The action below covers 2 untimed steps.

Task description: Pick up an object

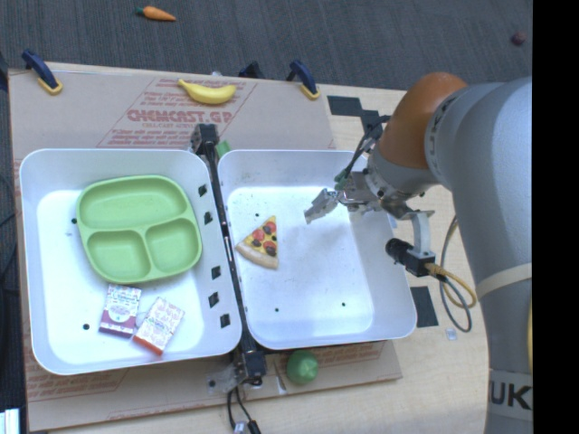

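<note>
Banana (208, 90) on cardboard, carrot (157, 13) on floor

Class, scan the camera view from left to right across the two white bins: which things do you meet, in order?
Green three-compartment plastic plate → toy pizza slice with red and dark toppings → metal two-finger gripper.

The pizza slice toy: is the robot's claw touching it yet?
Apart. The camera view shows bare white bin floor between the gripper and the pizza slice in the right bin.
</note>
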Each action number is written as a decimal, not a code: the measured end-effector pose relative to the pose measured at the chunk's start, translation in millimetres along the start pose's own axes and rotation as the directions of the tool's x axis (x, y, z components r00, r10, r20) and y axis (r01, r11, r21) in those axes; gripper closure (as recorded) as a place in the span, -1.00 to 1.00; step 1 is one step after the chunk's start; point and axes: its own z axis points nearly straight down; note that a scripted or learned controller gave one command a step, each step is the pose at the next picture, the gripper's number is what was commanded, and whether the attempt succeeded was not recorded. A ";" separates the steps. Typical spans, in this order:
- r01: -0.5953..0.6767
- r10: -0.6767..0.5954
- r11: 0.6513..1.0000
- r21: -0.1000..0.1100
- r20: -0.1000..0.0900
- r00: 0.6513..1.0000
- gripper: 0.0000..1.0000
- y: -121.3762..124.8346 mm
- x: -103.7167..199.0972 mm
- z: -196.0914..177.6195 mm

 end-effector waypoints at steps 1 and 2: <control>0.000 0.000 1.000 -0.001 -0.001 1.000 -1.00 31.5 -0.2 4.0; 0.001 -0.001 1.000 -0.002 0.000 1.000 -1.00 32.0 -0.6 -17.2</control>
